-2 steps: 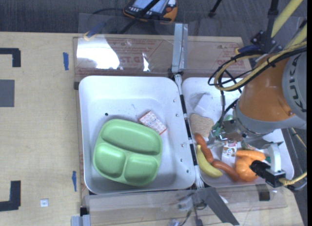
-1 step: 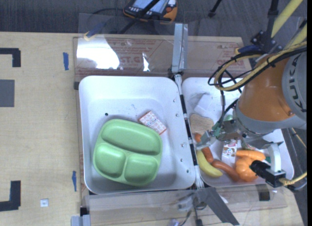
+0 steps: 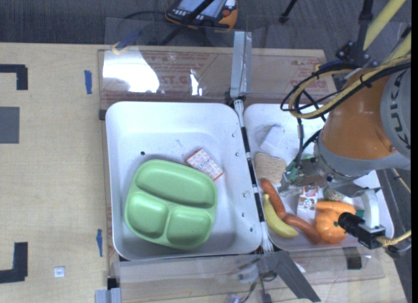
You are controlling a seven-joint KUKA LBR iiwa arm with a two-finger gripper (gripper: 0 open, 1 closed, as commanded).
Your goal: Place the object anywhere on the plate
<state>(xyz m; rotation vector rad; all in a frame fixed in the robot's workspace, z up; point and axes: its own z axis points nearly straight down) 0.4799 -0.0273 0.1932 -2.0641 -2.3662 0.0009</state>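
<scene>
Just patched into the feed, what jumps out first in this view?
The green divided plate in the left bin, with a small patterned packet just beyond its far rim. Then the grey-and-orange arm looming over the right bin, where a banana and orange toy foods crowd the near end.

Green plate (image 3: pixel 172 202) smooth matt plastic, white bins (image 3: pixel 130 138) smooth plastic with slight sheen, bench (image 3: pixel 52 164) pale matt wood, banana (image 3: pixel 274 220) and carrot (image 3: pixel 282 205) glossy plastic.
</scene>
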